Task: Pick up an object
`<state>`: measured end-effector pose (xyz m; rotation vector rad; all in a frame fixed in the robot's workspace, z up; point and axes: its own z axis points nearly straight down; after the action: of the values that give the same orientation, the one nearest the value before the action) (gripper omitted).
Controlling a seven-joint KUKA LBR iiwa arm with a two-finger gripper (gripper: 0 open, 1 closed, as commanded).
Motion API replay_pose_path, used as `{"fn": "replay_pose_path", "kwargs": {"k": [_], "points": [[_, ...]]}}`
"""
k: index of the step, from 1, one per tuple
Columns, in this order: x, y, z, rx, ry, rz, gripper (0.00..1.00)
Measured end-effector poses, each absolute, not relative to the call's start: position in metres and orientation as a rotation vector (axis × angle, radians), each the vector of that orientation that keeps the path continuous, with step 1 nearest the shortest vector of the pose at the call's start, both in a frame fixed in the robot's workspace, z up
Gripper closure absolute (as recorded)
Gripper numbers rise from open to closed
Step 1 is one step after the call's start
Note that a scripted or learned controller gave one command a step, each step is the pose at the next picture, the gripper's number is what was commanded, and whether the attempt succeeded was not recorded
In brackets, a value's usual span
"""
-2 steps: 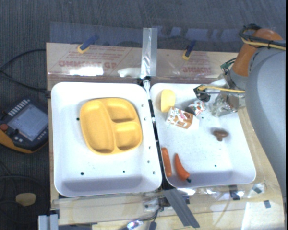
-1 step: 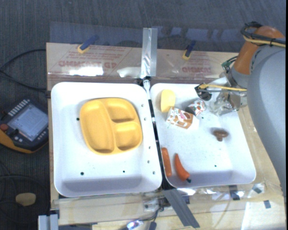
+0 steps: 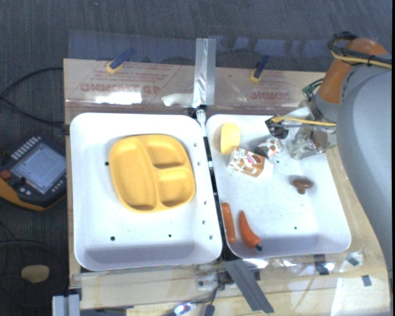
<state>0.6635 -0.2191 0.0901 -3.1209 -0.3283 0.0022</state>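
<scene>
Two orange carrots (image 3: 248, 230) at right bin's (image 3: 329, 239) front, gripper (image 3: 301, 143) low near back, grip unclear

A yellow tray (image 3: 151, 171) lies flat in the left bin (image 3: 92, 229), slightly far of centre. It has one long compartment on its left and two smaller ones on its right.

The other things lie in the right bin (image 3: 316, 222). A pale yellow block (image 3: 229, 137) sits at the far left, just beside the wall. A small carton (image 3: 247, 162), white with brown and pink print, lies tilted just near-right of the block. A small white packet (image 3: 271, 149) with red and dark marks lies close to the carton's right. A brown lump (image 3: 302, 185) sits alone right of centre. Two orange sticks lie at the near left: the left stick (image 3: 228, 221) along the wall, the right stick (image 3: 249, 231) slanted, with a dark near tip.
</scene>
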Motion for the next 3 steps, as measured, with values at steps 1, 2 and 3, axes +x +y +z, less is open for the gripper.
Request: {"fn": "replay_pose_path", "kwargs": {"k": [1, 2, 3], "points": [[0.6649, -0.2185, 0.0892, -3.120, -0.329, 0.006, 1.00], [0.6648, -0.2182, 0.0891, -3.120, -0.330, 0.004, 1.00], [0.6645, -0.2181, 0.0891, -3.121, -0.331, 0.003, 1.00]]}}
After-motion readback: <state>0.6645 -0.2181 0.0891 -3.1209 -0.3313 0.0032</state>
